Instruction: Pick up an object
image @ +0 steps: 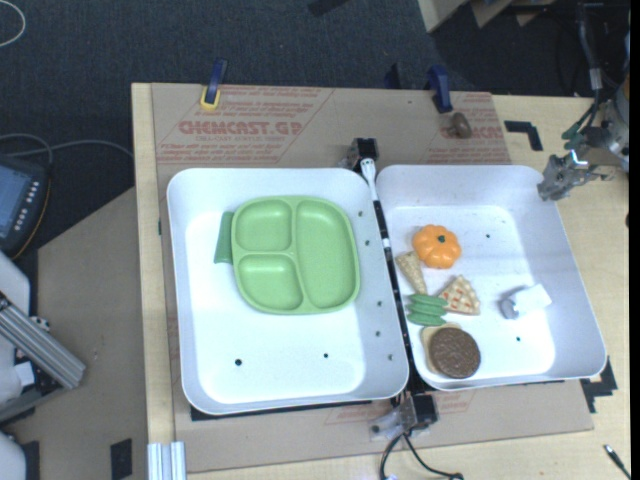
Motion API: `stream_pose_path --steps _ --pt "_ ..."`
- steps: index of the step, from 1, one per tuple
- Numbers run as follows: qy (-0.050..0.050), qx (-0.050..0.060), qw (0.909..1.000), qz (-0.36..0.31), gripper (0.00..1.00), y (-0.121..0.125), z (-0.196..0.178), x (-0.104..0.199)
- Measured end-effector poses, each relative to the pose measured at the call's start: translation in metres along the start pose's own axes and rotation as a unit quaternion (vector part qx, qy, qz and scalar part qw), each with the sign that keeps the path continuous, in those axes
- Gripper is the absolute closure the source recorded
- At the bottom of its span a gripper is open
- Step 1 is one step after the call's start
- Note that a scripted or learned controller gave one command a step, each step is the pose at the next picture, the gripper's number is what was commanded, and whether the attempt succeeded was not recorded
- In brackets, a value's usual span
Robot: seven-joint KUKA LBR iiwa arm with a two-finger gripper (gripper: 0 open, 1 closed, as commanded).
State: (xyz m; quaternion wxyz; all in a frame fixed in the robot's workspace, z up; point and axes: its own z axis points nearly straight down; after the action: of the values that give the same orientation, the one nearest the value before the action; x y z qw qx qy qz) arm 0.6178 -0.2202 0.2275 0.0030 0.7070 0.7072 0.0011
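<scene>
Beyond the right bin [560, 268] hangs our gripper [562, 176]; its grip we cannot tell. We judge it is poised for a pick, since the orange pumpkin [437, 246] lies reachable near the divider.

Blue clamps [438, 88] (bench's far edge)

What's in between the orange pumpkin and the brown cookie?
In the camera view, between the pumpkin and the cookie sit a waffle-like wedge and green pea pods, all in the right bin.
</scene>
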Motion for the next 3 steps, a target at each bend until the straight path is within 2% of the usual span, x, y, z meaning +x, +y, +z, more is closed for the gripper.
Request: stream_pose_path --steps 1,2,3 --pt "0.002 0.004 1.0 -0.002 1.0 -0.01 0.01 0.05" --pt "0.003 0.004 1.0 -0.002 1.0 -0.02 0.0 0.108" --pt "0.003 0.004 1.0 -0.002 1.0 -0.04 -0.008 0.155"
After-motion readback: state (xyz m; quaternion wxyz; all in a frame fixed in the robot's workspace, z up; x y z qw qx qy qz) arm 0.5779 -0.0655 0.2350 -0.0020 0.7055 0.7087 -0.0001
